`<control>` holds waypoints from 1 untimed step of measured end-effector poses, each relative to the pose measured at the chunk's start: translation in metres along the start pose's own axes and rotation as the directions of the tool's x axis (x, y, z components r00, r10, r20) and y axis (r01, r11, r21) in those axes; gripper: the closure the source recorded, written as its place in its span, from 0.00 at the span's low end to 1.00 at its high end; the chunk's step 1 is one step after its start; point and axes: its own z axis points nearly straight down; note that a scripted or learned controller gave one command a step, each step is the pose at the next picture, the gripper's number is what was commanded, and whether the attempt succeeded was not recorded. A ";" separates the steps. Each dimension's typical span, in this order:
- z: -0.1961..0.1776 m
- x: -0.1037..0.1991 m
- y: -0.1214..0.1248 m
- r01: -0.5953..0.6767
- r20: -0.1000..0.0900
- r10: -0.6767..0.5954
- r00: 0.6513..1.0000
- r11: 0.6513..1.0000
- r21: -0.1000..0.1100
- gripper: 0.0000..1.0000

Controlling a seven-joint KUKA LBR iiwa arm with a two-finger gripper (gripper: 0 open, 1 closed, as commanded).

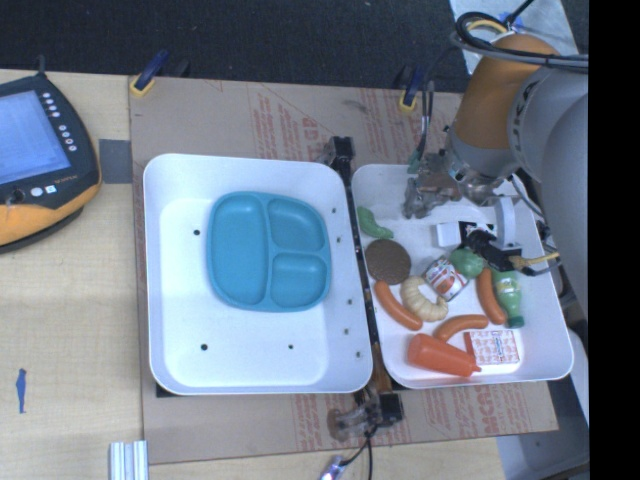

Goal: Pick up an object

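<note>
Light wooden bench [70, 318] with a brown cardboard sheet [250, 118] on top, held by blue-and-yellow clamps [148, 72] at the far edge. Dark floor [250, 13] beyond the bench. Orange-and-grey control tablet [35, 163] lying at the left end. Two white bins side by side on the cardboard. Left bin [180, 368] holding a blue divided plate [268, 251]. Right bin [545, 363] full of toy food: a brown round disc [387, 261], a green pod [374, 224], a few orange sausages [397, 306], an orange carrot [440, 356], a pale ring-shaped piece [425, 299], a small can [445, 276], a green bottle [508, 296] and a red-and-white box [494, 347]. Grey arm [545, 118] reaching in from the right, gripper [430, 196] low over the far left part of the right bin. Nothing seen between the fingers; cannot tell how far apart. All toys lying in the bin.
</note>
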 end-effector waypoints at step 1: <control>0.000 0.000 0.000 0.000 0.000 0.000 1.000 1.000 0.000 0.00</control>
